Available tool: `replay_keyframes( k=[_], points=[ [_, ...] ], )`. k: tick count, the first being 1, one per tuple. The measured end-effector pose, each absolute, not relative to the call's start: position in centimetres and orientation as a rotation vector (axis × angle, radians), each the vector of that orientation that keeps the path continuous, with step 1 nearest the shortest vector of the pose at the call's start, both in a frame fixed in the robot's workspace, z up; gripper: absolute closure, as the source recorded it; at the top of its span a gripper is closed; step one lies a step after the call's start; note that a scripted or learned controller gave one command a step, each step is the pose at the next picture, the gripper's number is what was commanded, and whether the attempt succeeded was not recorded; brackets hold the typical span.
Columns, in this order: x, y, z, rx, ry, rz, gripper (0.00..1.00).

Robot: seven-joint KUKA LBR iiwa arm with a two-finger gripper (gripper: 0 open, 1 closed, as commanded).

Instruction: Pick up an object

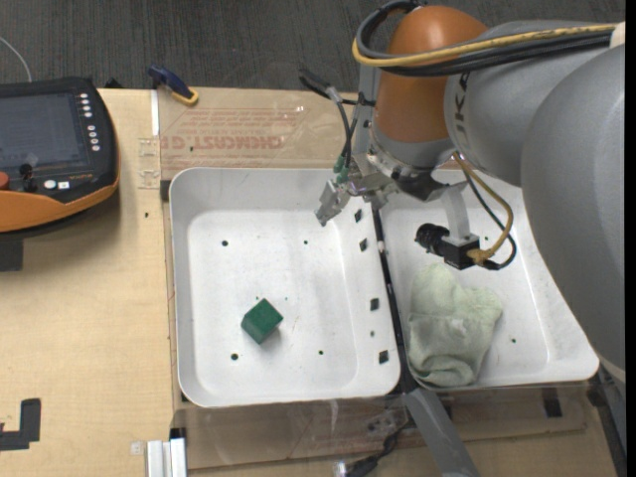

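A small green cube (262, 321) lies in the left bin (199, 266), toward its front left. A crumpled pale green cloth (452, 326) rests in the right bin (537, 296), against the divider at the front. My gripper (338, 202) hangs over the back edge of the left bin, close to the divider between the bins. It is well behind and to the right of the cube. Nothing shows in its grasp. The orange wrist band (422, 78) and the grey arm cover the back of the right bin.
A black fitting with a yellow cable (452, 246) dangles over the right bin just behind the cloth. A teach pendant (45, 152) lies on the bench at far left. A blue and yellow clip (174, 84) sits behind the bins by a cardboard sheet (238, 137).
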State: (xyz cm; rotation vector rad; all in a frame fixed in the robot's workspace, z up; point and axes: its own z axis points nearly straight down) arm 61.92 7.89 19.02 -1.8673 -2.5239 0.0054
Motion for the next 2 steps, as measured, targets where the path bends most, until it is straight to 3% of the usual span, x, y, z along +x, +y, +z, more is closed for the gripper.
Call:
replay_keyframes(
  k=[1,2],
  points=[
    [47.9,10.9,13.8,-2.078,-2.352,0.009,0.00],
    [47.8,13.7,23.6,-1.865,-2.528,0.004,0.00]
  ],
)
